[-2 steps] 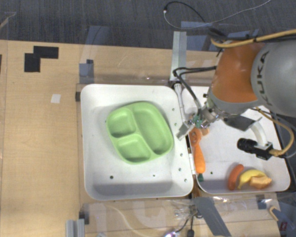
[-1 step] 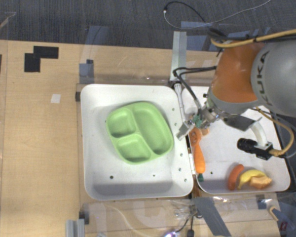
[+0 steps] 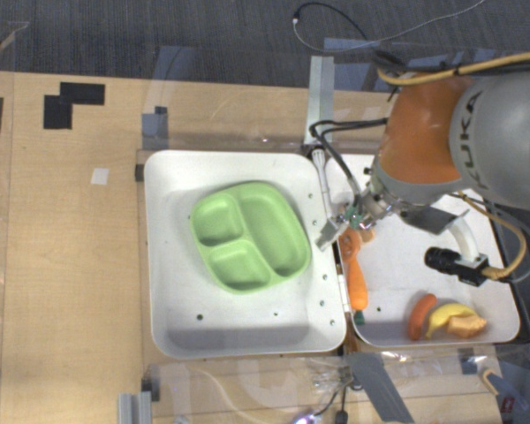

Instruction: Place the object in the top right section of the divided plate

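The green divided plate lies in the left white bin, turned at an angle, with one long section and two smaller ones, all bare. An orange carrot lies lengthwise in the right bin, against the wall shared with the left bin. My gripper hangs right over the carrot's far end, at the divider between the bins. The wrist hides where the gripper meets the carrot, so I cannot make out any grasp.
A yellow banana with a red-orange fruit and a tan piece sit in the right bin's near corner. A black connector and cables hang from the arm over that bin.
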Controlling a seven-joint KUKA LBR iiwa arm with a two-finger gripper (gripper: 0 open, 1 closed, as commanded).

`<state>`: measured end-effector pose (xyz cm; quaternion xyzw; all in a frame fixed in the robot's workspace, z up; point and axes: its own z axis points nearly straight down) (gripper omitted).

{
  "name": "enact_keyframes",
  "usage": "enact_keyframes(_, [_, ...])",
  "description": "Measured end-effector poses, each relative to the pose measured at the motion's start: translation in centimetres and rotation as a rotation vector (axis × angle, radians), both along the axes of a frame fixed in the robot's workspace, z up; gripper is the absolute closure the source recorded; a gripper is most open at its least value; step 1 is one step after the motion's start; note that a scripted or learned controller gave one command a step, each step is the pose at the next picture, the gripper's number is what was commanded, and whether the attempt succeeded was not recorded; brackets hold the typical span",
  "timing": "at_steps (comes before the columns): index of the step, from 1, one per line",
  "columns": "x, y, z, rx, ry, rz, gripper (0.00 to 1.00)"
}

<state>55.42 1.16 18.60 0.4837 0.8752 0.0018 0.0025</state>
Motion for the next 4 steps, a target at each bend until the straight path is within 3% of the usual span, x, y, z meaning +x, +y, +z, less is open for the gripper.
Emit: enact_keyframes(4, [0.0,0.0,0.0,0.0,0.0,0.0,0.0])
